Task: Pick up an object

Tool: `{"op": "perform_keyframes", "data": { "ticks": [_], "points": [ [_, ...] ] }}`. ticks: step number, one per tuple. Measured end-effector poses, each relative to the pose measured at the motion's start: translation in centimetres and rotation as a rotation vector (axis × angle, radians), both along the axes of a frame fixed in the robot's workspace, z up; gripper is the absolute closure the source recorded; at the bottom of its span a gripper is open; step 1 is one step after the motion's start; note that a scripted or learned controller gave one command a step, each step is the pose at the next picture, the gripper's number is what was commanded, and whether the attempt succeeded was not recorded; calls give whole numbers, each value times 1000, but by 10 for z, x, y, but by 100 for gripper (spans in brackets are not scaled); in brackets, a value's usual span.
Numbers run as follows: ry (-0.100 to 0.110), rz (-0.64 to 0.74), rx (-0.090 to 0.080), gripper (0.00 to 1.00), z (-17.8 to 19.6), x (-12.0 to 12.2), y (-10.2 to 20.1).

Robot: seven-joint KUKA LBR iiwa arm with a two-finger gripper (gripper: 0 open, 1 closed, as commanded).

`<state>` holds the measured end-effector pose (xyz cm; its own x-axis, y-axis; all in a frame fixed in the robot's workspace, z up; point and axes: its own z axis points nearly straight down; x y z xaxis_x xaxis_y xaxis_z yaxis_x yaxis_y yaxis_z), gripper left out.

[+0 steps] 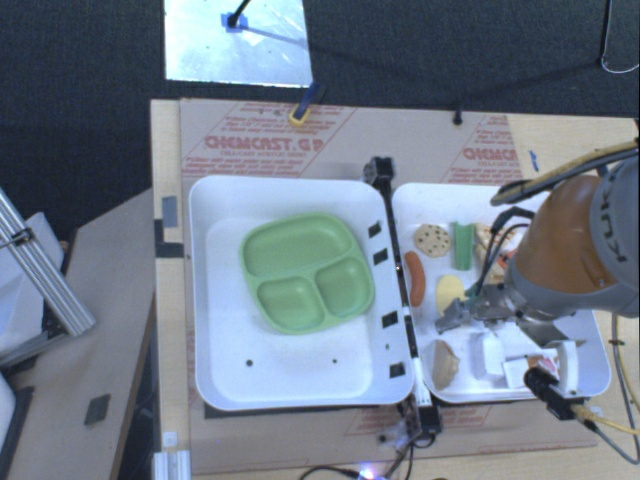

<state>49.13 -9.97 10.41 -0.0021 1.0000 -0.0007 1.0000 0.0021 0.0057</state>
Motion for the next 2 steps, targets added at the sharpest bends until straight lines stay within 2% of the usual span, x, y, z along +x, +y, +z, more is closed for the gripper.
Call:
{"op": "perform_keyframes", "data": {
  "ticks": [1, 2],
  "points": [
    [1, -1, 0, 100, 9, 0, 0],
    [0, 2, 0, 100, 52, 4, 0]
  ]
}}
